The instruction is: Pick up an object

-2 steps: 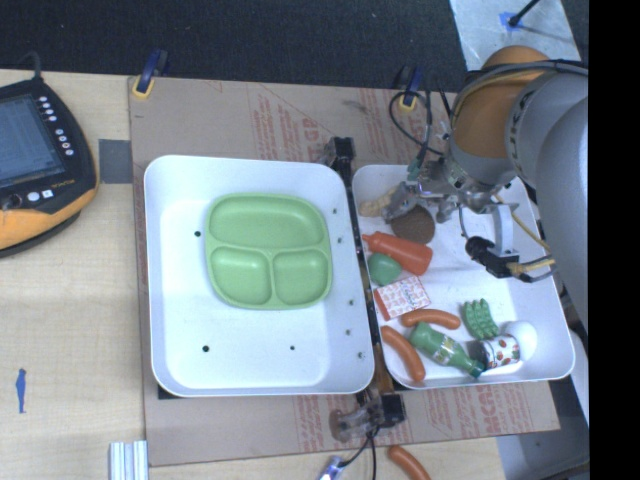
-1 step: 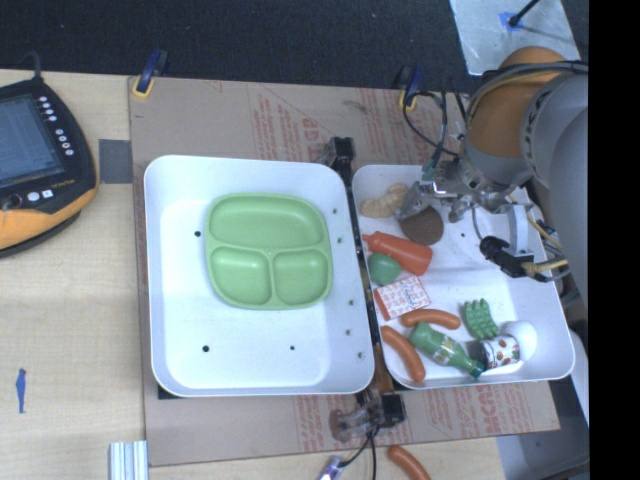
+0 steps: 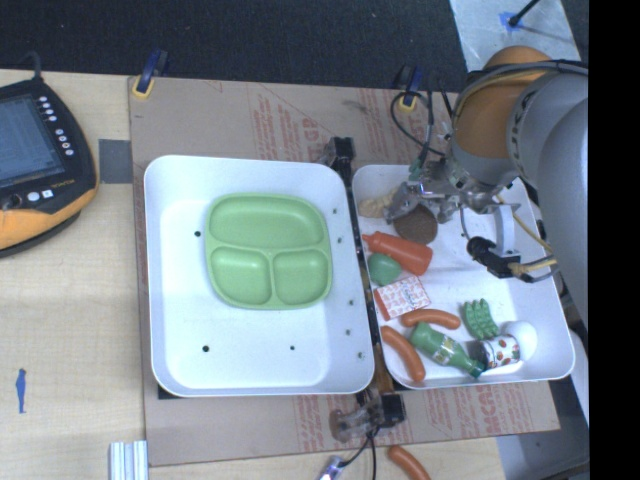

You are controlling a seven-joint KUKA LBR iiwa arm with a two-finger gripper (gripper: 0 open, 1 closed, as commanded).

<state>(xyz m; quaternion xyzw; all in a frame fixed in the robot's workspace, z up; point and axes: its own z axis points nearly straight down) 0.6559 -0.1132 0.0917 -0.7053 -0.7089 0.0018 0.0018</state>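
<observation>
A brown round object point(image 3: 418, 226) lay at the far end of the right bin point(image 3: 545, 363), just under the gripper point(image 3: 428, 197), beside a carrot point(image 3: 398, 251), and I could not tell the jaws' state.

Pale wooden bench point(image 3: 70, 308) under brown cardboard sheet point(image 3: 250, 108); dark floor point(image 3: 250, 13) beyond far edge; teach pendant point(image 3: 40, 163) at left edge.

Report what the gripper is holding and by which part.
Cannot be told: the gripper hangs low over the right bin's far end, above a brown round object, with no visible grasp.
</observation>
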